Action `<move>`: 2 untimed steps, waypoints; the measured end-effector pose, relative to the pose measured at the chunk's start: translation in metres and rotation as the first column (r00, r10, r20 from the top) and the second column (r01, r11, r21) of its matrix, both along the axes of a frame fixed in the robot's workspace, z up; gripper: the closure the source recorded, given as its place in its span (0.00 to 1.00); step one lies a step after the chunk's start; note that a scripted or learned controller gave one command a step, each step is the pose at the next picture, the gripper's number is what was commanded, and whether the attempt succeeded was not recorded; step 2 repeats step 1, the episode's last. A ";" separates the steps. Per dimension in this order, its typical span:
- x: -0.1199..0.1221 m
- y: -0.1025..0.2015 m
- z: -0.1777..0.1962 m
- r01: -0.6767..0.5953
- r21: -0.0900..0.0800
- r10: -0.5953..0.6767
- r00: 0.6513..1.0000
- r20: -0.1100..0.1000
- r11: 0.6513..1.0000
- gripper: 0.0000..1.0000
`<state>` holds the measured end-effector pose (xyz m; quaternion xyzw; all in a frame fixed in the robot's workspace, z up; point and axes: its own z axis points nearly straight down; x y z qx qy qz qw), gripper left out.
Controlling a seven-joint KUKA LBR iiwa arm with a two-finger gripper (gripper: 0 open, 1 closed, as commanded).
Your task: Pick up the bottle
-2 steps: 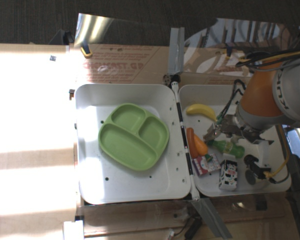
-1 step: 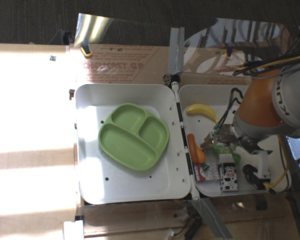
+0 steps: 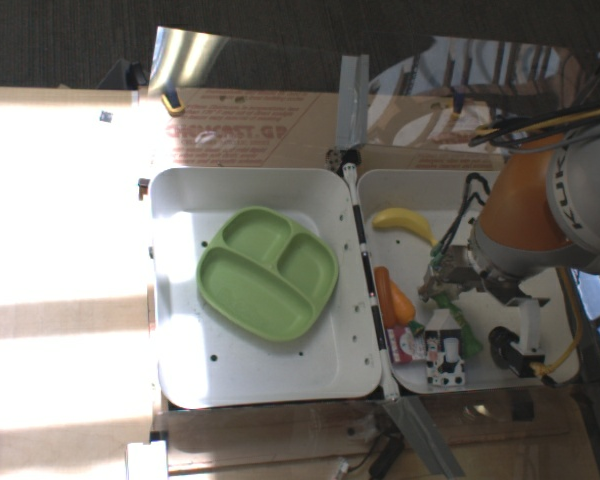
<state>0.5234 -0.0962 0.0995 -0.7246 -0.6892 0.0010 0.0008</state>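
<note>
The hand (image 3: 442, 290) hung low in the right bin (image 3: 450, 186), among crowded items; whether it was apart or together could not be told. No bottle could be identified with certainty — the likeliest candidate was a red-and-white item (image 3: 410, 344) near the bin's front edge, beside a black-and-white carton (image 3: 446, 360). An orange carrot-like piece (image 3: 392, 296) and a banana (image 3: 404, 224) lay close by. Risks: clutter could cause a wrong pick — or a glancing contact could push the candidate against the wall. The green plate (image 3: 268, 273) sat apart in the left bin (image 3: 180, 298).
</note>
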 end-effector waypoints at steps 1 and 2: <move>0.073 0.026 0.091 0.080 -0.002 -0.080 0.997 0.001 0.997 1.00; 0.073 0.026 0.091 0.080 -0.002 -0.080 0.997 0.001 0.997 1.00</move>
